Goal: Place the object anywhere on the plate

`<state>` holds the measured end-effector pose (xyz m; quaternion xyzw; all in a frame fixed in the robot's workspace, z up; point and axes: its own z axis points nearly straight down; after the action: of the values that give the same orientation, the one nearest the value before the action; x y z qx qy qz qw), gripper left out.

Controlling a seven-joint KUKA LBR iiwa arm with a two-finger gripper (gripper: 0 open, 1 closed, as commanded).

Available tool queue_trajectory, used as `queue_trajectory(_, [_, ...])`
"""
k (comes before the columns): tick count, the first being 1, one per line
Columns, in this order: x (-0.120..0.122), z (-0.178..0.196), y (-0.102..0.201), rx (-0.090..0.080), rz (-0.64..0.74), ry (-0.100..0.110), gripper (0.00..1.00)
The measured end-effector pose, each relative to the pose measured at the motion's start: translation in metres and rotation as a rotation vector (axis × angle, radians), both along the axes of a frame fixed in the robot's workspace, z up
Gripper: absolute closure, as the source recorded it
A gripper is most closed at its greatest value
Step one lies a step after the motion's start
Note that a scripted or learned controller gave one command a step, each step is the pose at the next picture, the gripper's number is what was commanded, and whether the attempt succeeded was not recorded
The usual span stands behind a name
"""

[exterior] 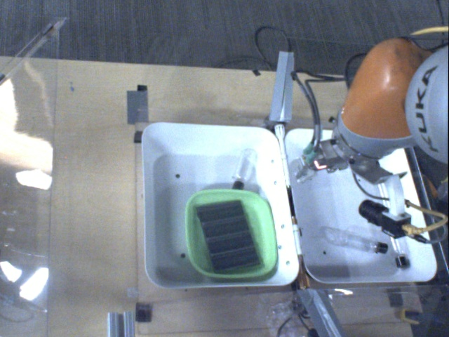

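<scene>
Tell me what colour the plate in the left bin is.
Light green; the plate carries a dark ridged block. The camera view shows it clearly.

— Both bins are plain white, aren't they? The left bin [156,188] and the right bin [330,209]?

— Yes, white all over. The plate [196,220] in the left one is pale green, a soft lime.

— And that block on it?

— The ribbed block [226,239] is dark grey, nearly black, striped with crosswise ridges.

— There's something see-through by the plate.

— A clear object [245,166], colourless, with a dark tip. Another clear tube [351,239] lies in the right bin, black at one end.

— The arm?

— The arm [382,97] shows bright orange above grey. The bench [77,209] is light tan wood, and the floor [175,12] dark grey with fine ribbing.
</scene>
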<state>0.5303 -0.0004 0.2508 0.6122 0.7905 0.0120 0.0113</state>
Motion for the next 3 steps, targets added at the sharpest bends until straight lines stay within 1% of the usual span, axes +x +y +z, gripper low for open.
queue_trajectory(1, [-0.041,-0.008,-0.08,-0.013,0.33,0.024,1.0])
queue_trajectory(3, [-0.036,0.015,-0.078,-0.017,0.336,0.008,1.0])
